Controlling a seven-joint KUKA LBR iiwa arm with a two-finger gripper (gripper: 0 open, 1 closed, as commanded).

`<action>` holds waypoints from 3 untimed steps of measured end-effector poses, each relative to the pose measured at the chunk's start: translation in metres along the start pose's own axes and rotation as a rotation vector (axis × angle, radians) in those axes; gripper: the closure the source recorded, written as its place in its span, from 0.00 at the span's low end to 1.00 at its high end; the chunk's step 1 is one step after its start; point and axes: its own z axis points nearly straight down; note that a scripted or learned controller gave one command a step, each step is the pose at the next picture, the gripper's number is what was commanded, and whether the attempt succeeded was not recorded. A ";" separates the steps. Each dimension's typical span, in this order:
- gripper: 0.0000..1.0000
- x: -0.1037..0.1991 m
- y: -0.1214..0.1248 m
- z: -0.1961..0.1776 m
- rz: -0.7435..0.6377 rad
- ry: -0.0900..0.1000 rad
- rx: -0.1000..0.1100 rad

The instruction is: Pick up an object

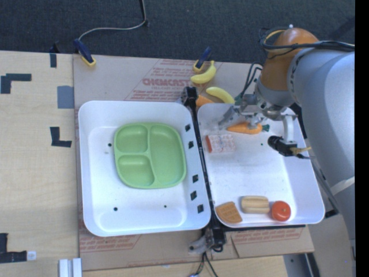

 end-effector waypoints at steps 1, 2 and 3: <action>0.00 0.005 -0.012 -0.001 0.001 -0.008 -0.014; 0.00 -0.001 0.001 0.000 -0.002 0.001 -0.005; 0.00 -0.002 0.001 0.000 -0.003 0.001 -0.006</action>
